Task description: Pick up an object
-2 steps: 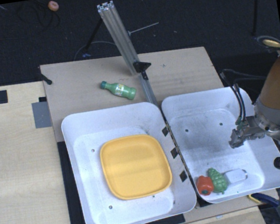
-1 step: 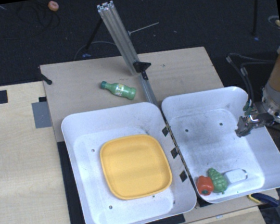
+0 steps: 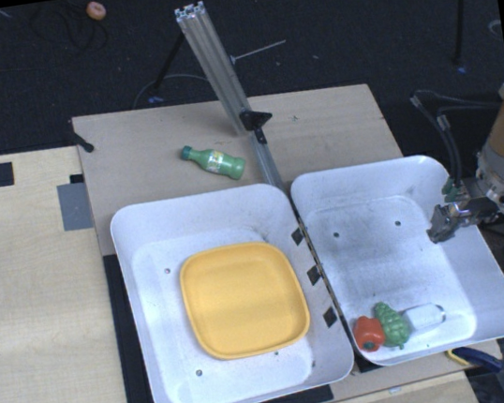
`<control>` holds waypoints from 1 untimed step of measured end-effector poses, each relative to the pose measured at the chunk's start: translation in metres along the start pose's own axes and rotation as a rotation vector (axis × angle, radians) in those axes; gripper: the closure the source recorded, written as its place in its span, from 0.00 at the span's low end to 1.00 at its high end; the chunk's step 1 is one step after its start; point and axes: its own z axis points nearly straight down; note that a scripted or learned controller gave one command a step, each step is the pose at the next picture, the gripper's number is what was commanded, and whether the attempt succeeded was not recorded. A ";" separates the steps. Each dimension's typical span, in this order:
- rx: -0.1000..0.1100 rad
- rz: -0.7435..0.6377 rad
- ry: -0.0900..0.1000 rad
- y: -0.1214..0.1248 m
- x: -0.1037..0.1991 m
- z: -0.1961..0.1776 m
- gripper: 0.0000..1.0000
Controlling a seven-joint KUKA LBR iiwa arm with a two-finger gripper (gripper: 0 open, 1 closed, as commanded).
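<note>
Tool [image 3: 442, 222] over right bin [image 3: 458, 182] edge, finger state unclear; green bottle [image 3: 214, 162] label unreadable.

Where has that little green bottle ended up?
The green bottle lies on its side on the bench, outside both bins, just behind the left bin that holds the yellow plate.

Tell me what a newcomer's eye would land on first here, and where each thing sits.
The yellow plate stands out most, lying flat in the middle of the left bin. Next come the small red and green toys, clustered near the front edge of the right bin, with the claw at that bin's right rim. A green bottle lies on its side on the bench behind the left bin.
</note>
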 end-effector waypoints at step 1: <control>0.000 -0.004 0.001 0.000 0.054 -0.008 1.00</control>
